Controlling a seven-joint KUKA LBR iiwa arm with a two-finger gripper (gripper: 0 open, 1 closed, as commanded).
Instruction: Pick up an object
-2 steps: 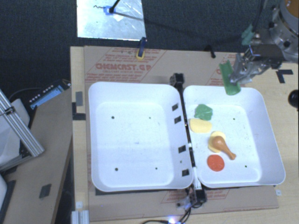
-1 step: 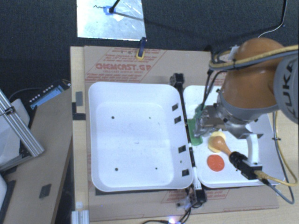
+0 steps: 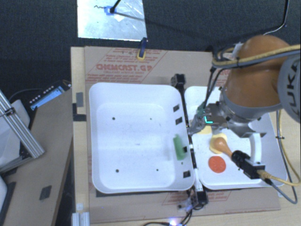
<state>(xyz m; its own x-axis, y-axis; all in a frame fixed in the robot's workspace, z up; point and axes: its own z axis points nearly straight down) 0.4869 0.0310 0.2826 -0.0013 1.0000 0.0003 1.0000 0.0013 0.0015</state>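
Where the arm [image 3: 256, 74] overhangs the right bin [image 3: 268, 178], its contents are partly hidden.

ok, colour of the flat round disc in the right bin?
Red-orange; the disc lies in the right bin, clearest in the camera view.

We note a bench [image 3: 42, 140] carrying a brown cardboard sheet [image 3: 122, 65] with red print. On the sheet sit 2 shallow white bins side by side: left bin [image 3: 136, 95], right bin [image 3: 273, 140].
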